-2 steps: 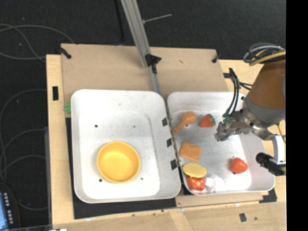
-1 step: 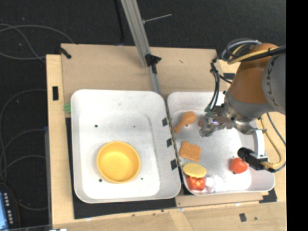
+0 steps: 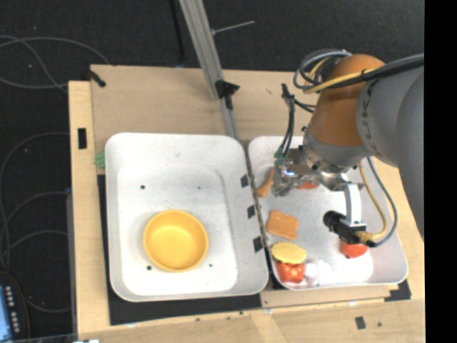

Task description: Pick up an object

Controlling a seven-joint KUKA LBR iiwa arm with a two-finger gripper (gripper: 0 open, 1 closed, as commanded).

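My gripper [image 3: 283,180] hangs low over the upper left part of the right bin [image 3: 385,266], under the orange wrist band. A small orange piece [image 3: 264,187] lies just left of it by the bin's left wall, touching or nearly so. A brown toast-like square [image 3: 282,224] lies below the gripper. Further down sits a yellow-topped red item [image 3: 289,260] beside something white. A red item [image 3: 353,249] lies at the lower right, next to a black part of the arm's fitting. A sliver of red [image 3: 308,185] shows under the wrist.
The left bin [image 3: 143,163] holds a yellow bowl [image 3: 176,240] in its lower half. A grey metal post [image 3: 203,41] slants up from between the bins. Cables loop around the wrist, and the arm's grey body covers the right bin's upper right.
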